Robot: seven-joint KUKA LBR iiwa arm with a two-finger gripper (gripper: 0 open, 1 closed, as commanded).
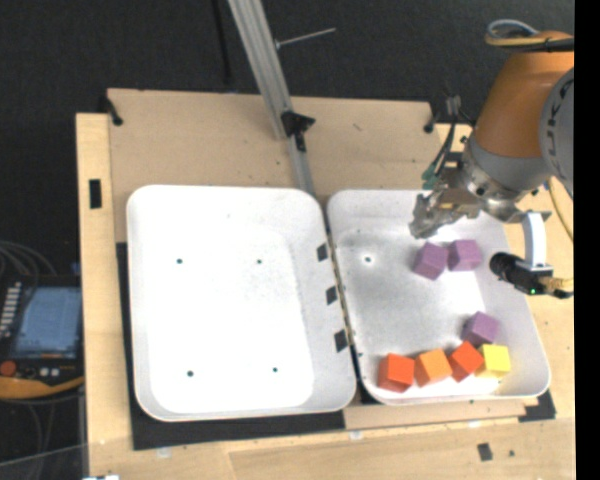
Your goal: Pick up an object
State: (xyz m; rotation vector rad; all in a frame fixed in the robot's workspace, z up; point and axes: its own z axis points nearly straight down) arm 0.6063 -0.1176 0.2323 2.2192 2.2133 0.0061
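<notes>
We see a pale wooden bench (220,143) carrying two shallow white bins side by side, touching along their inner edges. The left bin (140,268) and the right bin (380,228) sit on a dark mat (125,298) that peeks out at the left bin's left and lower edges. A slanted metal rail (265,58) crosses the bench's far edge.
</notes>
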